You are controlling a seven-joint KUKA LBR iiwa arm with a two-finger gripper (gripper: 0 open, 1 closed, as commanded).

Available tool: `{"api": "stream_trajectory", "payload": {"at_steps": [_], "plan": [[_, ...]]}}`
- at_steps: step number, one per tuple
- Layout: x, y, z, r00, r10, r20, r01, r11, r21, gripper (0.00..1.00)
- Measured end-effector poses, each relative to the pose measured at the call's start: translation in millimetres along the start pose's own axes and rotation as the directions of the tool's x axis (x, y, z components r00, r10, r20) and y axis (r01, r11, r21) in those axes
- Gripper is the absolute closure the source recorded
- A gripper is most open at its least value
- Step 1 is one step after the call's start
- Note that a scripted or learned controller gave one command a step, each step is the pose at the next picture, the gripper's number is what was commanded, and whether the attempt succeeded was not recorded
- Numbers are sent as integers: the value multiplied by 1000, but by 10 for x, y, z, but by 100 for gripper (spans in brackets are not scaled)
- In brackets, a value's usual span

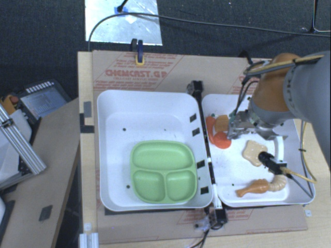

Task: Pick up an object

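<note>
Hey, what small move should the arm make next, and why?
Probably lower the claw a little onto the red and orange toy at the right bin's left wall; the claw sits right beside it, and no grip is visible.

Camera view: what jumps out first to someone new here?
The green divided tray in the left bin draws the eye first, large and bright against the white. Next is the grey arm with its orange band, reaching in from the right over the right bin; its gripper sits low by the orange-red item near the divider. Nearer the front lie a tan toast-like piece and a drumstick-shaped toy.
</note>
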State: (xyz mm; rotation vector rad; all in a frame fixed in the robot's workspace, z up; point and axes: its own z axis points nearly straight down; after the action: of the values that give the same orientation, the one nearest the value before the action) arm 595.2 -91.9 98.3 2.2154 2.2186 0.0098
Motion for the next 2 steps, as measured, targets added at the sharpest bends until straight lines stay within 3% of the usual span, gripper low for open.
{"api": "stream_trajectory", "payload": {"at_steps": [2], "plan": [[-84,-61,-1134,1000,1,2,-1,1000,1,100]]}}
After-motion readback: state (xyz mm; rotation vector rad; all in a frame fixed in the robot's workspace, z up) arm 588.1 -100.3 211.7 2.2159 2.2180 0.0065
